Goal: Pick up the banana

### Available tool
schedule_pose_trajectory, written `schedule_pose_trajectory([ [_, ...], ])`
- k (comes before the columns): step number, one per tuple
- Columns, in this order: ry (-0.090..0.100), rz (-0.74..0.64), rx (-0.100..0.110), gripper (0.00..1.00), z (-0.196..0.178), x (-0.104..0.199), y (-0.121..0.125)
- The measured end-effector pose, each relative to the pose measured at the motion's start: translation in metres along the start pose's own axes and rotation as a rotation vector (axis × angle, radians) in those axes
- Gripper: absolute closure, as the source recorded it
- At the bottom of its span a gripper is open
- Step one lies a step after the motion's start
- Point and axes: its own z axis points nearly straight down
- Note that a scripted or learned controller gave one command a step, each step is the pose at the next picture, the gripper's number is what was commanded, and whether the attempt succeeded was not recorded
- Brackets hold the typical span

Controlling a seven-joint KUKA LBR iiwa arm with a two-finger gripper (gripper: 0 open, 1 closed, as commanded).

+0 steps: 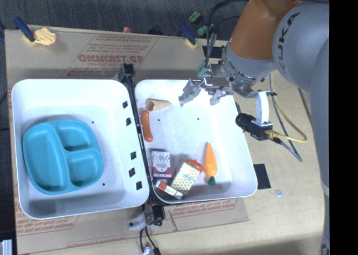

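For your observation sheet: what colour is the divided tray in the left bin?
Light blue: the divided tray, seen in the camera view.

The open claw (200,94) hangs over the right bin (238,153), holding nothing, above a carrot (210,161).

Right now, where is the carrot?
In the camera view, the carrot lies in the right bin, toward its lower right corner, just right of the patterned box and well below the gripper.
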Motion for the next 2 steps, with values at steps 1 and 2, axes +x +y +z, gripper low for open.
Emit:
schedule_pose_trajectory([
  [1, 0.0, 0.017, 0.002, 0.0, 0.083, 0.041, -0.022],
  [2, 0.001, -0.253, 0.002, 0.0, 0.083, 0.126, -0.056],
])
